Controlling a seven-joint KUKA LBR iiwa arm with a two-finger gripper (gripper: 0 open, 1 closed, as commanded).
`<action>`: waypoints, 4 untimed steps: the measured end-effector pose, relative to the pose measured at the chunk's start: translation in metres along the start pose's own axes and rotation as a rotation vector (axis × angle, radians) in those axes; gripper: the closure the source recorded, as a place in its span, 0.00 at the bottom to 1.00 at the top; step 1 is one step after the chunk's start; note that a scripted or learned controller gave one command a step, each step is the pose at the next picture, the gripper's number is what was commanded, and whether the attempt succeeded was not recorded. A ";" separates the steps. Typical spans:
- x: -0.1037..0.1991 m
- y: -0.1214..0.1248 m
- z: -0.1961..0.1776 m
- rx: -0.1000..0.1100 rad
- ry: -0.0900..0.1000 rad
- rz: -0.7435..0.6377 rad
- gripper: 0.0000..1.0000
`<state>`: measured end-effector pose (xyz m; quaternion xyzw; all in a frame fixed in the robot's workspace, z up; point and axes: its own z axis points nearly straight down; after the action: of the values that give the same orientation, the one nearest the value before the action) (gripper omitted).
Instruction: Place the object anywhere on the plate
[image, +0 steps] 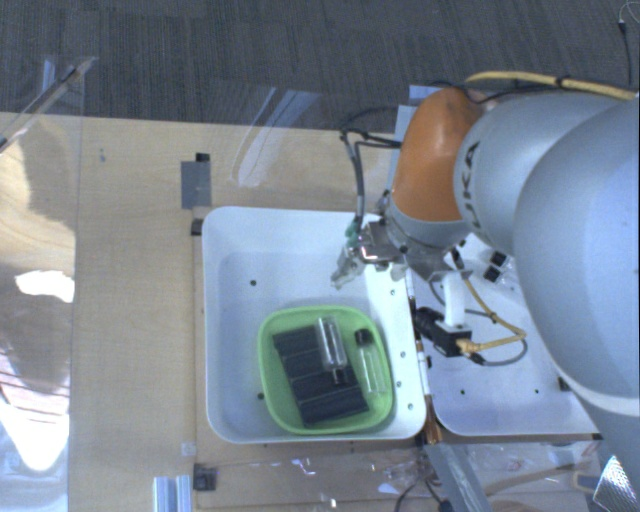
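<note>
Position: hanging with the gripper (350, 265) above the far right part of the left bin (230, 300), just beyond the far rim of the green plate (268, 345), and apart from it. Not managing to tell whether that gripper is apart or together, small and blurred as it is under the orange band (435, 150) of the arm (560, 200); seeing nothing clearly carried in it.

Reading the object as already lying on the plate: a black ribbed block (315, 385) spreading across the middle, with a clear tube (370, 365) along its right side and a shinier cylinder (328, 345) resting on top. Judging, then, that the placing is looking done or very nearly so, though not being sure which of these pieces is the one meant.

Worrying mostly about disturbance from here. Dropping straight down and sweeping toward the near side would be risking a knock on the plate's far rim, tipping it or sliding it across the smooth bin floor. Rolling off is looking likely for the tube and the cylinder, both being round and loose, should the plate get jolted. Dragging is another hazard: the loose cables (480, 345) dangling over the right bin (500, 410) could be catching on the wall between the bins during any swing.
</note>
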<state>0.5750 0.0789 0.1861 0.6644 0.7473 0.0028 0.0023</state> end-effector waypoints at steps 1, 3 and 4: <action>0.045 0.036 -0.059 -0.001 0.000 -0.035 0.00; 0.122 0.110 -0.101 -0.003 0.001 0.000 0.00; 0.127 0.111 -0.112 -0.001 0.000 0.062 0.00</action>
<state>0.6692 0.2178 0.2994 0.6873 0.7264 0.0034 0.0024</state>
